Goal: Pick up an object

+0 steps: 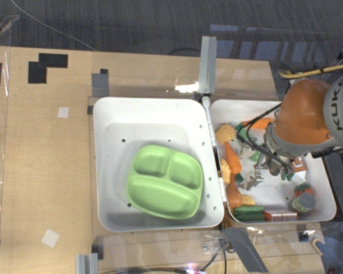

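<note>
Pale wooden bench (40,170) under two shallow white bins (108,153), dark carpet (131,16) behind; two-finger gripper (256,176) fingers' state unclear.

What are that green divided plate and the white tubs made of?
The green three-compartment plate looks like moulded plastic: uniform colour, rounded edges, soft sheen. The two shallow white bins, left and right, also look like plastic, smooth with rounded corners, though thin painted metal can't be excluded.

green tray (166,181): smooth matt plastic | bins (111,153): glossy white plastic | bench (40,170): pale wood-look, matt
</note>
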You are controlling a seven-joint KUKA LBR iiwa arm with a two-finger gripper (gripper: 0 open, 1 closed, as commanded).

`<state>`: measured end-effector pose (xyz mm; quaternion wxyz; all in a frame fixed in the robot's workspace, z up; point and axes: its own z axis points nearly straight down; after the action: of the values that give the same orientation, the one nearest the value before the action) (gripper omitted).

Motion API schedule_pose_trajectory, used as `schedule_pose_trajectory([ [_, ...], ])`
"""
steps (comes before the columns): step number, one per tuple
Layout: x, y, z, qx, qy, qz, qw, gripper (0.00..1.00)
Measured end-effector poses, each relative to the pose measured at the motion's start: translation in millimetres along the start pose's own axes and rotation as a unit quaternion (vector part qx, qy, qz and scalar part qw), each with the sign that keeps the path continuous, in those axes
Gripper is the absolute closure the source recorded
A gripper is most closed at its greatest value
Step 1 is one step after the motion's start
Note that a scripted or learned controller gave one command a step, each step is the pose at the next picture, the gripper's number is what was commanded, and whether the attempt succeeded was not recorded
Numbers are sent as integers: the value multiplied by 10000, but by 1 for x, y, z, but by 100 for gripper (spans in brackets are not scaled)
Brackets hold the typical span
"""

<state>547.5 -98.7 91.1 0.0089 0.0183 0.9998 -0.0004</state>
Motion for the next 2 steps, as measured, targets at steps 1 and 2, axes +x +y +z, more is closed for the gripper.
schedule_pose_trajectory([
  [1,-54,-6,2,-2,13,225,9997,0],
  [2,-52,10,2,3,19,955,9954,0],
])
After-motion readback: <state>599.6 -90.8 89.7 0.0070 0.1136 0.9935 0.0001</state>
